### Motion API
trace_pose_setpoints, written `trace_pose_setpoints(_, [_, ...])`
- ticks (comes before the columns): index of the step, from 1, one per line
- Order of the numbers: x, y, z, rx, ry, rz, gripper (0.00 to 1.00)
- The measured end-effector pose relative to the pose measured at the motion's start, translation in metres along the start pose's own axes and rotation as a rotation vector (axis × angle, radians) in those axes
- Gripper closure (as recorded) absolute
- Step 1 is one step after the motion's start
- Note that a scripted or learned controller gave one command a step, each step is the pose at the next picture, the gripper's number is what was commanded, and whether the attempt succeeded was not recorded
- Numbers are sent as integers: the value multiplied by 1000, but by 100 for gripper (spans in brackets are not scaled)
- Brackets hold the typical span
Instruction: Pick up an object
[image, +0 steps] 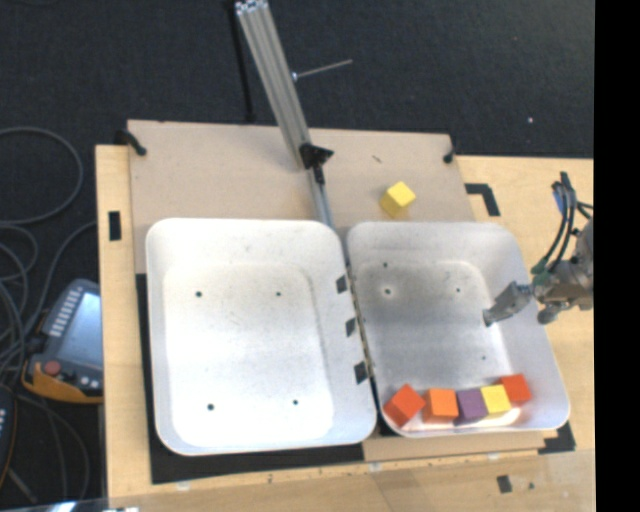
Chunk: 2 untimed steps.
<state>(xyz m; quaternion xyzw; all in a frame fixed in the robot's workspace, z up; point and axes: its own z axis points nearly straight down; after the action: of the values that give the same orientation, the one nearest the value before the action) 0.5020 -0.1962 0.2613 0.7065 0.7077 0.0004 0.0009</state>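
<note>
My gripper (524, 307) hangs over the right rim of the right bin (420, 250), its two fingers spread open with nothing between them. A row of small blocks lies along that bin's near edge: a red-orange block (405, 403), an orange block (442, 403), a purple block (470, 404), a yellow block (496, 400) and a red block (516, 389). The gripper is above and to the right of this row, apart from it. A yellow cube (398, 197) sits on the bench behind the right bin, outside both bins.
The left bin (250, 240) lies beside the right one, with clips on the shared edge. A metal rail (285, 95) slants down to the bins' junction at the back. A teach pendant (70, 340) and cables lie left of the bench.
</note>
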Motion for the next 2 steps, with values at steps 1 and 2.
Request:
trace_pose_setpoints(1, [45,8,-223,-10,-3,-4,0])
trace_pose_setpoints(2, [60,27,-281,-8,-3,-1,0])
